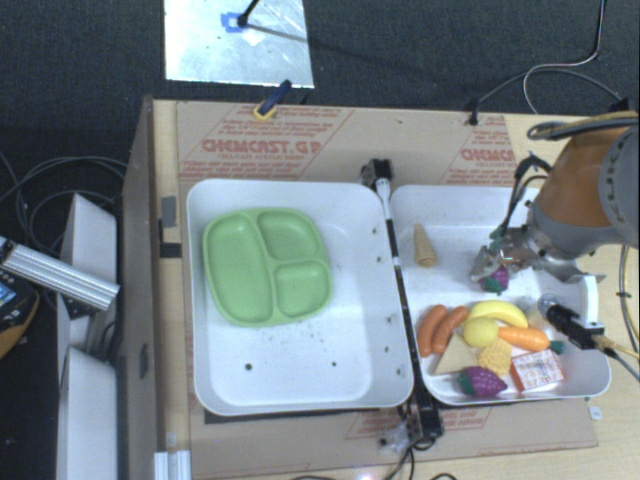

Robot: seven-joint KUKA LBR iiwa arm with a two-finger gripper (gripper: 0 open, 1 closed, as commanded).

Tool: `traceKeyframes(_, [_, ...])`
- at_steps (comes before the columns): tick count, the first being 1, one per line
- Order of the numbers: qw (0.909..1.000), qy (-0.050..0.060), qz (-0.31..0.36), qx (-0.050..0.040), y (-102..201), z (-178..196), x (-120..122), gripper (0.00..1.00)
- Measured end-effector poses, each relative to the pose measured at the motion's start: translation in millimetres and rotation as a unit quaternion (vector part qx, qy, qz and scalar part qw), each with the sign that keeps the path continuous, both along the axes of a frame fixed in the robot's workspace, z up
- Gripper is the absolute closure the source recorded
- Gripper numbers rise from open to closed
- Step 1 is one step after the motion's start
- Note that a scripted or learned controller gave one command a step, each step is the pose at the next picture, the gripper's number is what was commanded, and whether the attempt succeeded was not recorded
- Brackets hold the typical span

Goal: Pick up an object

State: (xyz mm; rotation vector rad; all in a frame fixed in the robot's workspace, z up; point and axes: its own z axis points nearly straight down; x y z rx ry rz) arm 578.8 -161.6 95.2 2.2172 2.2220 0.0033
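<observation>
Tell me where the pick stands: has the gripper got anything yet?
Done: the arm has reached the right bin, and the gripper is down at a small purple item. In hand: nothing I can confirm; the view is too small to show a grip on it. Left: secure and lift one. The carrots, banana and grapes lie loose, and the green tray sits in the left bin.

A divided plate (267, 265) lies in the left bin (230, 388); toy foods crowd the right bin's (450, 203) front edge, a cone (425, 245) behind them.
</observation>
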Motion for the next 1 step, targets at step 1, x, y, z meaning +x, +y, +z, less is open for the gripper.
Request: traceKeyframes(1, [1.0000,0.000,0.001,0.0006,86.4,90.2,-22.9,1.00])
